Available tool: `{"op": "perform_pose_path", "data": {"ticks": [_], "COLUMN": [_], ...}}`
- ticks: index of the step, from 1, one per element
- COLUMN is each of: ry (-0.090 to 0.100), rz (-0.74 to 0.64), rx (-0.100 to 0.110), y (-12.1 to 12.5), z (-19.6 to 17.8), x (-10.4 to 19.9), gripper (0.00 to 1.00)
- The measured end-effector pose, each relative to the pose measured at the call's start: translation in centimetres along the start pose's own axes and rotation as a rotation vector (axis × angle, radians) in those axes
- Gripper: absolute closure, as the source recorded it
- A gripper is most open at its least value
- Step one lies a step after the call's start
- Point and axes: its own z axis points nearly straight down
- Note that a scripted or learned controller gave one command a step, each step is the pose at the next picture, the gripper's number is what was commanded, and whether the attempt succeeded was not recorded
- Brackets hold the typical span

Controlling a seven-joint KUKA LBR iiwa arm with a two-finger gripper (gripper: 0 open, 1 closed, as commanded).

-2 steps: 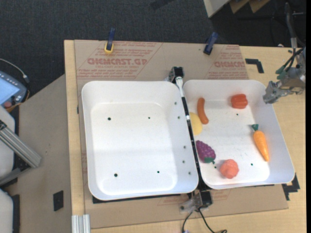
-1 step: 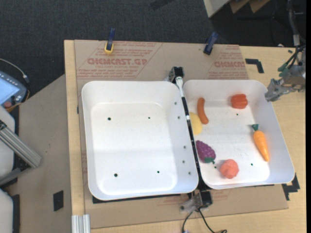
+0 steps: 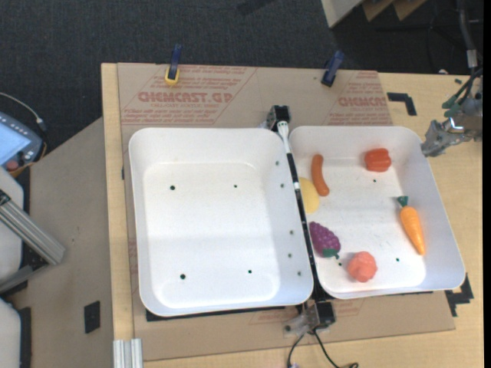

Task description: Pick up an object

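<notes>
From my station I start at the near edge of the right bin (image 3: 443, 228), where a pink-red strawberry-like toy (image 3: 361, 266) lies close to the near wall, with a purple bunch of grapes (image 3: 324, 239) just beside it toward the bin's left wall. A little farther in, an orange carrot (image 3: 413, 228) with a green top lies along the right wall, its tip pointing to the near side. Against the left wall I see a yellow piece (image 3: 308, 195), and touching its far end a reddish-orange sausage (image 3: 319, 175) lies lengthwise. Toward the far right corner sits a red-orange pepper-like toy (image 3: 377, 159), well apart from the others. The left bin (image 3: 146, 205) stands beside the right one, their walls meeting along a dark strip, both resting on a brown cardboard sheet (image 3: 230, 90) held by a yellow clamp (image 3: 173, 72) and a blue clamp (image 3: 333, 68) at its far edge. The gripper (image 3: 434, 139) hovers just outside the right bin's far right corner, above the rim, touching none of the toys; I cannot tell how it is set.
</notes>
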Motion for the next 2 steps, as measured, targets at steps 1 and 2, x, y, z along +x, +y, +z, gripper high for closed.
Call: {"op": "perform_pose_path", "data": {"ticks": [1, 2], "ry": [-0.002, -0.003], "rz": [-0.001, -0.002], "rx": [-0.004, -0.007], "y": [0.1, 0.2], "z": [-1.0, -2.1], "x": [0.0, 0.0], "gripper": [1.0, 1.0]}}
